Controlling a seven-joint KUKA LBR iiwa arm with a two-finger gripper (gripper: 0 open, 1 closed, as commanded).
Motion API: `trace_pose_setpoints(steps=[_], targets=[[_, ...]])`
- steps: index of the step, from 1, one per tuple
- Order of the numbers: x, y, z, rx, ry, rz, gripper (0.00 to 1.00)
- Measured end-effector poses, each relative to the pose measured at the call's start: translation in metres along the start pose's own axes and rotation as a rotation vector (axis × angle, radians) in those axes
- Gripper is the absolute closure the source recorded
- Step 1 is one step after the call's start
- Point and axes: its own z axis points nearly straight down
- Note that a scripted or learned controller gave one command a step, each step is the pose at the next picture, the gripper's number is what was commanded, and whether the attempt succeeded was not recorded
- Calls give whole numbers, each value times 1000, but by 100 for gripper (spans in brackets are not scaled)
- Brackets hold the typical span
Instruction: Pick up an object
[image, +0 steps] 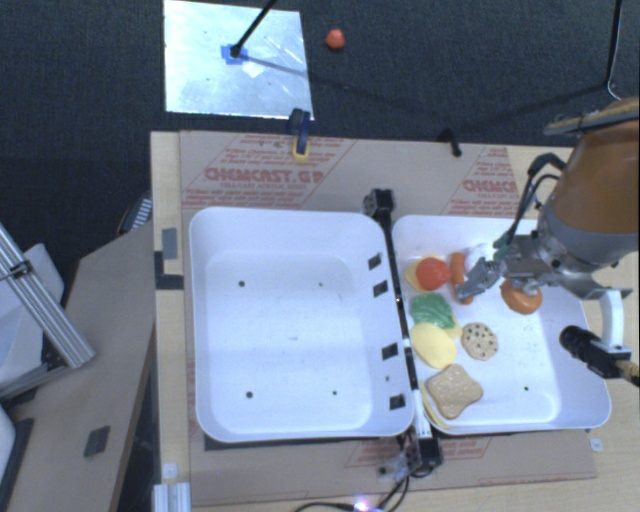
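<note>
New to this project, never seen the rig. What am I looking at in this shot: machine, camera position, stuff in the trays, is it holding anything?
One camera looks down at a slant on a bench with two shallow white bins, a left bin and a right bin. The grey and orange shape at the right edge is a robot arm. Its two-finger gripper hangs over the back of the right bin.

The right bin holds toy food: a red tomato-like piece, an orange-red piece beside it, a green leafy piece, a yellow piece, a cookie, a bread slice and an orange piece partly under the arm.

The gripper is close to the orange-red piece, but I cannot tell whether it grips anything.
</note>
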Motion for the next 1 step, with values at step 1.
trace_pose_setpoints(steps=[1], targets=[[32,51,63,-4,0,-3,0]])
